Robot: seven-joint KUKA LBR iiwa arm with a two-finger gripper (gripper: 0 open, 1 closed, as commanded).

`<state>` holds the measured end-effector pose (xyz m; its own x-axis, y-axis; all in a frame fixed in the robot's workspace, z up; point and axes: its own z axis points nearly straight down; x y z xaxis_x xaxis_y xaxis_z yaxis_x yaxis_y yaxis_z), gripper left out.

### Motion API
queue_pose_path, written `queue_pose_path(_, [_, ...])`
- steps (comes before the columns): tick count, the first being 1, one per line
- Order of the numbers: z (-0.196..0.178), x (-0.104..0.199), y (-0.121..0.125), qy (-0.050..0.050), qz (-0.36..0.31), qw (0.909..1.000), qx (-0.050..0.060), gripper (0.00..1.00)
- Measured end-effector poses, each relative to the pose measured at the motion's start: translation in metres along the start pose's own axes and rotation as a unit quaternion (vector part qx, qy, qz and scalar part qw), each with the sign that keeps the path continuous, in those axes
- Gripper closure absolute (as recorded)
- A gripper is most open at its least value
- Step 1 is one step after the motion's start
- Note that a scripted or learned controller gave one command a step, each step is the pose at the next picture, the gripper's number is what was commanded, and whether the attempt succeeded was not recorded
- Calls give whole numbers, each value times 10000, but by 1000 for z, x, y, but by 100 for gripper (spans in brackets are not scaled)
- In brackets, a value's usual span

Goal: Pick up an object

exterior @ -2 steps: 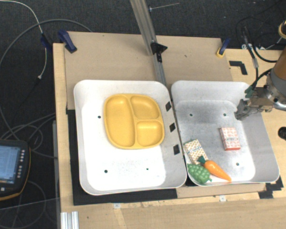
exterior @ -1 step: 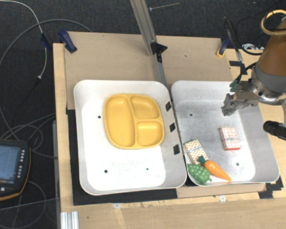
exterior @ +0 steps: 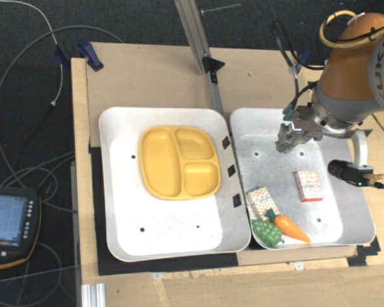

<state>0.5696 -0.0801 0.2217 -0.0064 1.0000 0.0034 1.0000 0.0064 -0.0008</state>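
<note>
My gripper (exterior: 287, 143) hangs over the upper middle of the right bin (exterior: 345, 235), with nothing seen between its fingers. A small red and white box (exterior: 308, 185) lies below and to the right of it. Near the bin's front left corner lie a pale patterned packet (exterior: 262, 201), a green bunch of toy grapes (exterior: 267, 231) and an orange toy carrot (exterior: 290, 228), close together.
The left bin (exterior: 115, 190) holds a yellow divided plate (exterior: 178, 161). A metal pole (exterior: 193, 24) rises behind the bins, between them. A tablet (exterior: 9, 221) lies at the far left beside cables.
</note>
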Motion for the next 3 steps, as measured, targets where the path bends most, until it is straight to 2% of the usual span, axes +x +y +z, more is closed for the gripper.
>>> queue_pose_path(1, [-11,46,15,-7,-4,10000,-18,100])
queue_pose_path(2, [-5,95,40,-7,-3,10000,-16,100])
queue_pose_path(3, [-14,152,48,-2,-7,10000,-15,100])
